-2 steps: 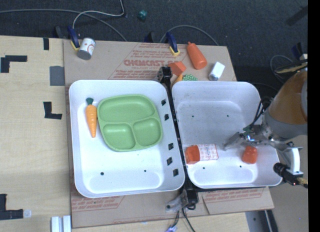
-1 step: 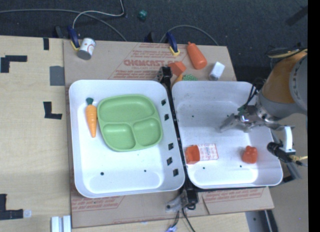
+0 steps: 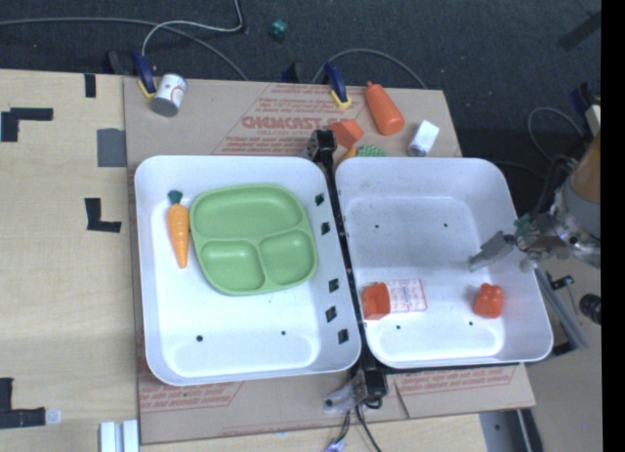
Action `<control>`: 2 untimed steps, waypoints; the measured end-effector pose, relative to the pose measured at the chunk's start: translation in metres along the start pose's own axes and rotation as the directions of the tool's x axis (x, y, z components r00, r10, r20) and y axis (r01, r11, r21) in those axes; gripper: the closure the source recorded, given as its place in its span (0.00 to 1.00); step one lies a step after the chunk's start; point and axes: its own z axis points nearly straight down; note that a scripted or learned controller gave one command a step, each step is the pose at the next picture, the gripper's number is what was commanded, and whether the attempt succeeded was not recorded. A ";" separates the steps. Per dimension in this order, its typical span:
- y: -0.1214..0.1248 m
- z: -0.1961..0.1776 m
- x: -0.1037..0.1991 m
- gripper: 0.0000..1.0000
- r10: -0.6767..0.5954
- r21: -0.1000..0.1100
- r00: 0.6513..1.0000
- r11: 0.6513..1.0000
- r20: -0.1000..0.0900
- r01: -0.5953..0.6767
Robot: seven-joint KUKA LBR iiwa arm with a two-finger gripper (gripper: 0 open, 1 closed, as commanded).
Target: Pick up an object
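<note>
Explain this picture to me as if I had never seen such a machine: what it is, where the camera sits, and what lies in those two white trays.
One camera, fixed above a bench, looks down at a slant. At the right edge a robot arm reaches in; its gripper, a two-finger claw, hangs over the right bin, with nothing visibly between its fingers. I cannot tell whether they are open or shut.

The right bin holds a small red object, an orange-red block and a white card with red print beside it. The left bin holds a green divided plate and a toy carrot to its left. Behind the bins, on the cardboard, lie an orange bottle-like toy and a few small items.
</note>
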 end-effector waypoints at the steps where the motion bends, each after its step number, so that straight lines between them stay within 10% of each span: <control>1: -0.022 0.052 0.002 0.00 -0.001 0.003 1.000 1.000 -0.003 0.001; 2: -0.022 0.106 0.018 0.00 0.001 0.000 1.000 1.000 0.000 -0.001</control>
